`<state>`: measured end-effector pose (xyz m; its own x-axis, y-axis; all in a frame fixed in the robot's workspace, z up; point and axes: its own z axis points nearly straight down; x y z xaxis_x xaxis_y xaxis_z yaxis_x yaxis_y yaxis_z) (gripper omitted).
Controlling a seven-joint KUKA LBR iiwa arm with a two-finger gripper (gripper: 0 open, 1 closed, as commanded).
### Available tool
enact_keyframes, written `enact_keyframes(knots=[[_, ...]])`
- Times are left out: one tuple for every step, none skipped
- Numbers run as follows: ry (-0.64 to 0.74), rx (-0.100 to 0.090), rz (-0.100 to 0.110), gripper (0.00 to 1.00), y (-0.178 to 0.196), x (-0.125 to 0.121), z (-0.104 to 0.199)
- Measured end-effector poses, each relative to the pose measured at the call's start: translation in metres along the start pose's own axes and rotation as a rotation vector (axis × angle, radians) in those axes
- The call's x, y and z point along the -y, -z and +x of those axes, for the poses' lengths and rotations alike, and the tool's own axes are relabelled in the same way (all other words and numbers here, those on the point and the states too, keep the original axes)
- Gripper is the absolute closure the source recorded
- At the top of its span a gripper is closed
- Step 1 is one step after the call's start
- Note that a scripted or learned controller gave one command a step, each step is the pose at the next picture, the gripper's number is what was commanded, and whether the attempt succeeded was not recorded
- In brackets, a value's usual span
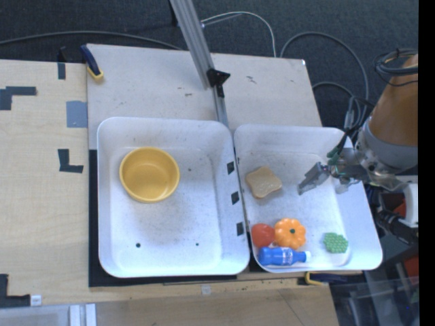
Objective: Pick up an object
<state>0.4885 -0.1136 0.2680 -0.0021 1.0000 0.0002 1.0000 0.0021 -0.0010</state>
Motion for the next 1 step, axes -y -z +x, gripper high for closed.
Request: enact_keyframes(knots=[[0.0, 0.0, 0.0, 0.0, 0.0, 0.0, -0.0001]])
